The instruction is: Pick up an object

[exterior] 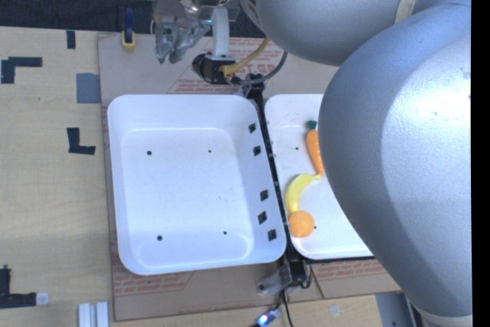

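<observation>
In the right bin (285, 112) lie a carrot (314, 150) with a green top, a yellow banana (297, 191) and a small orange (301, 223) near the front. The arm's grey bulk hides most of that bin. My gripper (171, 44) hangs beyond the far edge of the left bin (184, 184), above the cardboard, well away from the fruit. Nothing shows between its fingers.
A brown cardboard sheet (138, 73) lies under both bins on the wooden bench. Black tape marks (76, 140) dot the bench at left. A yellow-and-blue clamp (128, 30) stands at the back, and black clips (264, 195) line the divider between the bins.
</observation>
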Robot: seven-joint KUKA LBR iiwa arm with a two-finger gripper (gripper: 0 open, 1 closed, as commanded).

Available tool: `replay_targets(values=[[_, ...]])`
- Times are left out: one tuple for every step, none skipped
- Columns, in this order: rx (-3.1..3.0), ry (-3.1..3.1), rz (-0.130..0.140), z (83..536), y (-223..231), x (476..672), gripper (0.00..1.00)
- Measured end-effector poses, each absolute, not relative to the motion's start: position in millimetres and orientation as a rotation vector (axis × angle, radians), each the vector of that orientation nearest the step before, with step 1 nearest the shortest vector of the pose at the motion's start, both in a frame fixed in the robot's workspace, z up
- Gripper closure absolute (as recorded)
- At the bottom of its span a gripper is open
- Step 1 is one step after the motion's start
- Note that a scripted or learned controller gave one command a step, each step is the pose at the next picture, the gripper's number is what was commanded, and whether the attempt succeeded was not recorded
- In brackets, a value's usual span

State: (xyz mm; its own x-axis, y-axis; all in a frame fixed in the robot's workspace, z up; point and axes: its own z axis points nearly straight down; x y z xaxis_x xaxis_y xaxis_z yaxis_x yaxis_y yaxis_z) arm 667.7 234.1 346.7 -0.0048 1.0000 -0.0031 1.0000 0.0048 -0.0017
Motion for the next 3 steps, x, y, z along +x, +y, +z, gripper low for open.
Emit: replay_targets(values=[[2.215, 2.227, -0.007, 346, 235, 667.4, 0.00], [2.213, 2.229, -0.008, 356, 235, 667.3, 1.00], [2.212, 2.230, -0.010, 356, 236, 667.1, 0.00]])
